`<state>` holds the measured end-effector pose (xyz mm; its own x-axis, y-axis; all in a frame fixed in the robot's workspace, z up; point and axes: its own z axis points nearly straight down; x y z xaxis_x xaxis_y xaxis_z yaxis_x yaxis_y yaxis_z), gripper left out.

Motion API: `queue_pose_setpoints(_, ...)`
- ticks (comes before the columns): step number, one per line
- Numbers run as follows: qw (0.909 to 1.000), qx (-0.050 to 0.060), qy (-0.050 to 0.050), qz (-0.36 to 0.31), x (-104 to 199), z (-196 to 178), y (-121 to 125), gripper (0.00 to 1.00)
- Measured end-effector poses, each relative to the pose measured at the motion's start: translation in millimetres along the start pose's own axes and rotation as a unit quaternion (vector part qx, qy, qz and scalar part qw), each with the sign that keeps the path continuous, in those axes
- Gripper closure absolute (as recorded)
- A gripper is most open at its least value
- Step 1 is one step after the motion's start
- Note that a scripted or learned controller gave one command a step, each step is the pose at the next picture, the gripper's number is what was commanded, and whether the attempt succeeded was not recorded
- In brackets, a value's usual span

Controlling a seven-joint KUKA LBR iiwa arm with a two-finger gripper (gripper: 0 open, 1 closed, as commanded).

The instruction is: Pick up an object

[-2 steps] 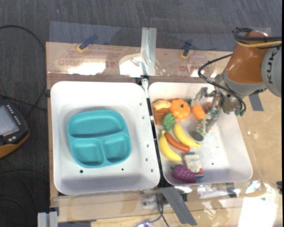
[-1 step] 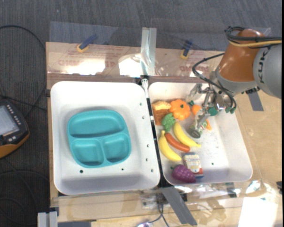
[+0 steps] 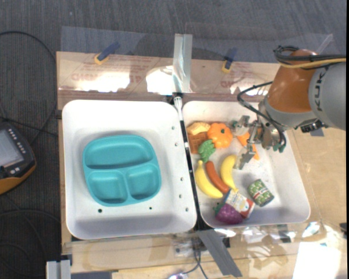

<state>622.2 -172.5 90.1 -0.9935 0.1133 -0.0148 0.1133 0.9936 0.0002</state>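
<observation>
While the gripper (image 3: 248, 154) hangs low over the right bin (image 3: 291, 182), its fingers look a little apart with nothing clearly between them, so I judge that the pick is not yet made and the grasp and lift are left. This bin keeps the toy food: an orange pumpkin (image 3: 220, 134), broccoli (image 3: 206, 150), two bananas (image 3: 207, 180), a green can (image 3: 259, 192) and a purple piece (image 3: 228, 214), all near the fingers. A teal divided tray (image 3: 121, 168) lies in the left bin (image 3: 75, 132).
</observation>
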Motion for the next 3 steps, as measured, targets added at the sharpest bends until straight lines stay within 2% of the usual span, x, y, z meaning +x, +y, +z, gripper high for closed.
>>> queue_pose_setpoints(1,1.0,0.002,-0.003,0.0,-2,-12,0,1.0)
queue_pose_setpoints(2,0.9998,0.0,0.004,-0.019,-26,-141,56,1.0)
queue_pose_setpoints(3,0.9998,0.0,0.005,-0.018,-26,-140,56,0.0)
